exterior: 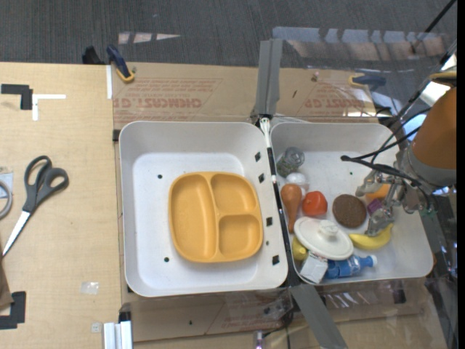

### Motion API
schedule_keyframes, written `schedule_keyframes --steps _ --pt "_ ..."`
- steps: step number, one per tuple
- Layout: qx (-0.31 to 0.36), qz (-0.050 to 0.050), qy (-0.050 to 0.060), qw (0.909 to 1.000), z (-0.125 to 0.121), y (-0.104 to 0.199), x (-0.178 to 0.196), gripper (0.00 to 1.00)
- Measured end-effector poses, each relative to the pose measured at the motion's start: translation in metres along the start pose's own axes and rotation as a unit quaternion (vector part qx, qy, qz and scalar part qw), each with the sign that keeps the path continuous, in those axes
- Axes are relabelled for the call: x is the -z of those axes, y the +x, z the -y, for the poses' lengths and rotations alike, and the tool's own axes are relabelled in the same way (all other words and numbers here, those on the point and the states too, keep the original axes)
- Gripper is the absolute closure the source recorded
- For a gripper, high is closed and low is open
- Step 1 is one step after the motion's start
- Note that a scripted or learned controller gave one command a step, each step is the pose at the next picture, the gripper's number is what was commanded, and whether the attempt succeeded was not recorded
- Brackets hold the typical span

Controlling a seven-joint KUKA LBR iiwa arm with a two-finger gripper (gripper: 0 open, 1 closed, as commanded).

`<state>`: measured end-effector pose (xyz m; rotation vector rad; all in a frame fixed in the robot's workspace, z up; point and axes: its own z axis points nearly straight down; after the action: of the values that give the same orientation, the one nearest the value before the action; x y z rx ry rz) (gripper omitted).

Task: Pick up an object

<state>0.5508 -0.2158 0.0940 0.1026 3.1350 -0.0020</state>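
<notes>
Yellow banana [372,239] lying flat, right bin [414,264]

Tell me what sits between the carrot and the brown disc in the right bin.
In the camera view, a red-orange tomato-like piece lies between the carrot and the brown disc.

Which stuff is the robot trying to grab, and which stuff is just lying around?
For the job:
gripper, down in the right bin
banana
brown disc
white lid
red tomato
carrot
blue bottle

Just lying about:
yellow divided plate in the left bin
scissors on the bench
</notes>
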Motion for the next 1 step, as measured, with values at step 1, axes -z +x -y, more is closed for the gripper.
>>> schedule_keyframes --steps 1 --pt "-0.093 0.002 0.000 0.9957 -0.0576 -0.0709 0.0008 0.00"
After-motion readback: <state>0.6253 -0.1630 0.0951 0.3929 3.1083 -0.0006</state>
